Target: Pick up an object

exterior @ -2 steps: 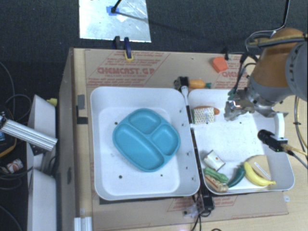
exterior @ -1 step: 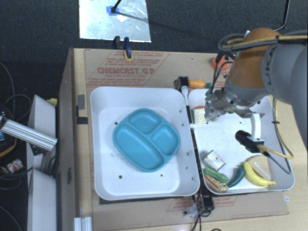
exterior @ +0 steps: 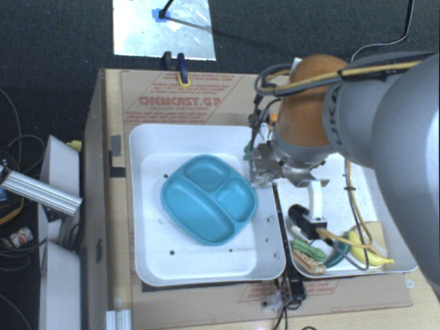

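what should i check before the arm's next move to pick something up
1. Target chosen: cannot tell; the hand sits over the divider between the bins.
2. Hand holding nothing: cannot tell, the wrist hides it.
3. Blue divided plate lying flat in the left bin: ok.
4. Small items in the right bin separated: not ok, bunched at the near edge.
5. Cables out of the way: not ok, they hang over the right bin.

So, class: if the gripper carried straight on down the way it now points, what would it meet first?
Probably the raised wall where the two bins meet. The gripper hangs over it, just beside the blue divided plate in the left bin. Depth is hard to judge, so it might instead clip the plate's right edge.
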Tool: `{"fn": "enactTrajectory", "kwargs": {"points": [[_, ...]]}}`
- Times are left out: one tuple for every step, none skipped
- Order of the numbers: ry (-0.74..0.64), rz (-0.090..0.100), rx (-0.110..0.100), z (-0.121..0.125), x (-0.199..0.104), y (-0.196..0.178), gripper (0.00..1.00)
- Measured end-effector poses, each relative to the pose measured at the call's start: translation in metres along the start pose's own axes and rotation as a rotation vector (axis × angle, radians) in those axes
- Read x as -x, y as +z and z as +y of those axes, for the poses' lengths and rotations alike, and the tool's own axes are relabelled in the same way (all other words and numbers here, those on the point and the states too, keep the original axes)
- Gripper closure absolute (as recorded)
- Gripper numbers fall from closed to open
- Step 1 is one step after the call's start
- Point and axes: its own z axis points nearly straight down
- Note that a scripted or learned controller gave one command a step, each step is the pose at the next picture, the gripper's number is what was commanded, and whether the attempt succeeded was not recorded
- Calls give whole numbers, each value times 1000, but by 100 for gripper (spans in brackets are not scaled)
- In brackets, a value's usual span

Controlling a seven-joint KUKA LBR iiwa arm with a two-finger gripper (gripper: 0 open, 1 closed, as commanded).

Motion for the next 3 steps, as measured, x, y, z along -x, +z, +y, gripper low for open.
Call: {"fn": "enactTrajectory", "kwargs": {"points": [[3,-1,0,-67,-7,0,100],[3,-2,2,-47,3,-29,100],[1,-1,0,-69,-31,-18,100]]}}
